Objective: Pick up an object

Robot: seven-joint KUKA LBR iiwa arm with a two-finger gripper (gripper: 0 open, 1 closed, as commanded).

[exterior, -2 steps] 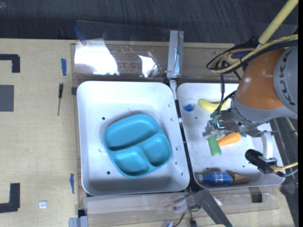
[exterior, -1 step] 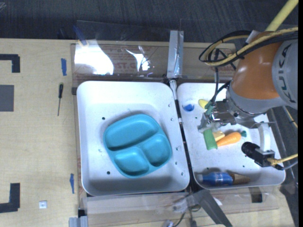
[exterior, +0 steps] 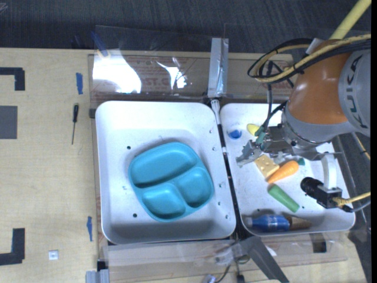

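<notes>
Orange-banded arm (exterior: 321, 93) over right bin (exterior: 339, 217) | pincer (exterior: 252, 149) state: cannot tell | wooden bench (exterior: 41, 181) | dark floor (exterior: 147, 5)

Partial letters "KU" on arm (exterior: 353, 87); no other legible txt.

My arm (exterior: 330, 87) is grey with an orange band above the wrist, trailed by yellow and black cables (exterior: 283, 61). Both bins (exterior: 112, 128) are plain white. The left one carries a sky-blue divided tray (exterior: 171, 178). In the right one I see an orange carrot (exterior: 285, 170), a green stick (exterior: 283, 197), a dark blue marker (exterior: 271, 221), a small blue piece (exterior: 235, 134) and a yellow piece (exterior: 253, 128). The bench (exterior: 41, 175) is pale wood with black marks.
</notes>
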